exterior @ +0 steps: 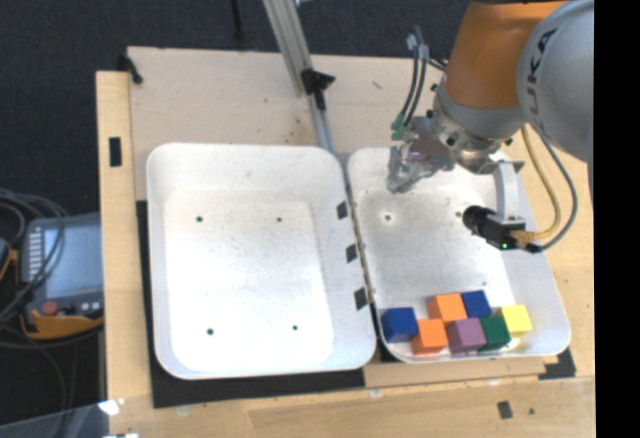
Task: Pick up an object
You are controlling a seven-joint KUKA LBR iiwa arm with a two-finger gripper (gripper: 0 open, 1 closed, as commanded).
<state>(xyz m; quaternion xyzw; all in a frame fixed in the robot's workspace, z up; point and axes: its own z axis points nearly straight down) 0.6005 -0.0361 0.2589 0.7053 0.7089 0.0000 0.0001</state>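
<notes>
**Spotter:** Toward the upper right of the frame, your arm (520, 36) hung over the far end of the right bin (440, 226), with the gripper (405, 171) low near that bin's upper-left corner. I could not tell how its jaws stood; they were too small and blurred.

**Operator:** And the things to pick?

**Spotter:** All well apart from it, at the bin's lower edge: a blue block (399, 323), two orange blocks (448, 307), a purple block (466, 334), a green block (494, 330), a yellow block (516, 318) and a second blue block (476, 302), packed touching.

**Operator:** What worried you?

**Spotter:** You risked closing on nothing up there, since no block lay beneath the gripper. Down at the cluster, I judged the crowding could let a finger land on a neighbour or shove the row against the rim.

**Operator:** Room to move?

**Spotter:** You had plenty across the bin's bare middle. The left bin (250, 256) sat just beside, and the slanted metal rail (285, 21) stood near the gripper's left.
</notes>
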